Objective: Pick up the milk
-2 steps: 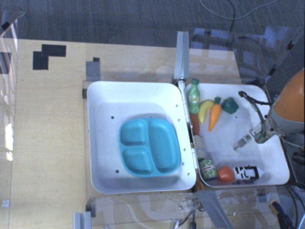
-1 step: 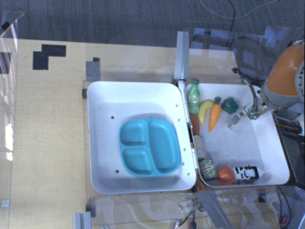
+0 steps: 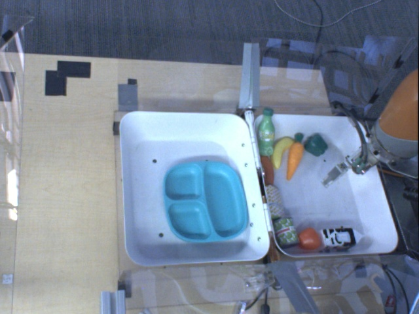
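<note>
Milk [image 3: 339, 237]: lying at five o'clock in the right bin [image 3: 386, 208], beside a tomato [image 3: 310, 239].
Blue tray [image 3: 206, 200]: centre of the left bin [image 3: 141, 175].
My gripper [image 3: 340, 171]: three o'clock over the right bin, fingers apart, holding nothing.
Carrot [image 3: 294, 160]: eleven o'clock of my gripper.

Cut off and unclear

The arm [image 3: 400, 113] runs off the edge at three o'clock. The gripper [image 3: 340, 170] is too small to read. A patterned item [image 3: 275, 202] against the right bin's [image 3: 386, 201] nine-o'clock wall stays unidentifiable.

Blue plate [image 3: 206, 199], white bins [image 3: 134, 175], orange carrot [image 3: 294, 160], yellow banana [image 3: 281, 150], black-and-white milk [image 3: 339, 237], red tomato [image 3: 310, 239]
</note>
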`<state>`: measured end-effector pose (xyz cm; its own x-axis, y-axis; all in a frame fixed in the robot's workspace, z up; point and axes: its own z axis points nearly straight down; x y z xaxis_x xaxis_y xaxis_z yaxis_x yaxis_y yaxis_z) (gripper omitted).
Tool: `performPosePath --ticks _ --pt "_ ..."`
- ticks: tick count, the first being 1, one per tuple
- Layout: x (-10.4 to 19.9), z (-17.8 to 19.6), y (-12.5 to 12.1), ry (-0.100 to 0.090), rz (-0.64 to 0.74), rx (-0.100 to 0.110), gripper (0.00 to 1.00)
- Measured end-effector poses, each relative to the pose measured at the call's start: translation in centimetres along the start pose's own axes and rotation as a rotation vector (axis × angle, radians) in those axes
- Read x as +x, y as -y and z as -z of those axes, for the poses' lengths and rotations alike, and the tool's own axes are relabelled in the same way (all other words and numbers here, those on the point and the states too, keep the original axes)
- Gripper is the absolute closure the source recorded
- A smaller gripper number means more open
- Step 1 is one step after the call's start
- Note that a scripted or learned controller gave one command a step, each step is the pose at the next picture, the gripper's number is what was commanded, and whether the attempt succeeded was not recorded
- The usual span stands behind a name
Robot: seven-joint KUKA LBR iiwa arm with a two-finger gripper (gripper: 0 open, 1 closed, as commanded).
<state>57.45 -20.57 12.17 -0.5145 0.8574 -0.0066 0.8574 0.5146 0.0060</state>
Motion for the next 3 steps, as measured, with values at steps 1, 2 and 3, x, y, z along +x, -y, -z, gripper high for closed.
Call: performPosePath --ticks 1,2,3 --pt "2.7 3.5 4.6 -0.001 0.029 0.001 0.00" --pt "4.2 -3.0 7.1 0.007 0.314 -0.005 0.00" --pt "5.3 -3.1 4.3 0.006 0.277 -0.004 0.00"
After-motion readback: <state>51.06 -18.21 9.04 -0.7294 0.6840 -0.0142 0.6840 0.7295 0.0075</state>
